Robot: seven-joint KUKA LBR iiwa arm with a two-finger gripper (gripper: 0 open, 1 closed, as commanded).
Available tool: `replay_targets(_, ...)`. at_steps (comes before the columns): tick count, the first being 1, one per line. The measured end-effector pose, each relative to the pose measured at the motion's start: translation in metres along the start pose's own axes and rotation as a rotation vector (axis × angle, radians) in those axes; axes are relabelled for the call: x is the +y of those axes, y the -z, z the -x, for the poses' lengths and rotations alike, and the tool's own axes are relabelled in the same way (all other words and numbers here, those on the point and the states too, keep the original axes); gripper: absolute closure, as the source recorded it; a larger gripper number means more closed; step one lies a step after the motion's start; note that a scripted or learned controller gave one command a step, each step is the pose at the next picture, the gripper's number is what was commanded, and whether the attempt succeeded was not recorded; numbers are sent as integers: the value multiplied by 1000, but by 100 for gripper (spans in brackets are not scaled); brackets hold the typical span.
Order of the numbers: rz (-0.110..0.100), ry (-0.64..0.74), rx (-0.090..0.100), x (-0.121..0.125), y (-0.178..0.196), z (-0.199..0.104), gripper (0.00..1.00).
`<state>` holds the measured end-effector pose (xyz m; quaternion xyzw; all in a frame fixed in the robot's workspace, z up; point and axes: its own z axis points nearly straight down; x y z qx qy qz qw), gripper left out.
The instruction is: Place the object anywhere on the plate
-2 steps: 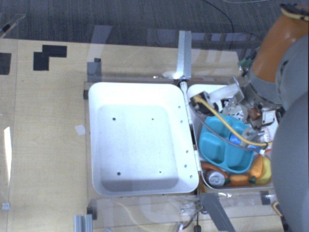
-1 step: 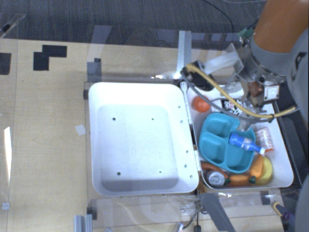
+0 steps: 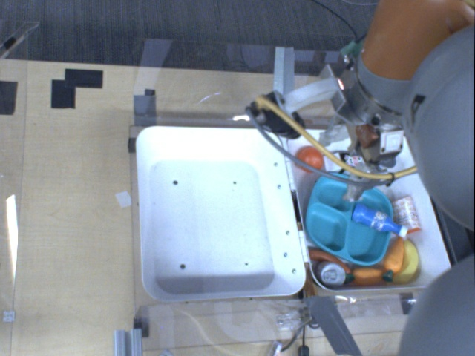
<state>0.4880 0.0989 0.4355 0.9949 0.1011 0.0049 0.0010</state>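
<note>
Plate (image 3: 326, 225) sits in the right bin (image 3: 434, 221) — a blue, divided one — and a small blue bottle (image 3: 377, 219) lies across its right compartment, tilted, with the white cap toward the rim. The claw (image 3: 354, 193) hangs just above the plate's upper edge, very near the bottle; whether it is released or clenched cannot be told. Around the plate lie a tomato (image 3: 310, 157), a can (image 3: 331, 274), a carrot (image 3: 367, 276) and a banana (image 3: 409, 262), so the plate is crowded in. The left bin (image 3: 148, 199) stands beside on the table (image 3: 67, 221).

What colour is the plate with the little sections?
Bright blue. The plate shows best in the camera view, in the right bin.
</note>
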Motion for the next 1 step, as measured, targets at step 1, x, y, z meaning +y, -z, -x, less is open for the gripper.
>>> replay_targets(1,1,4,-7,71,-6,15,0)
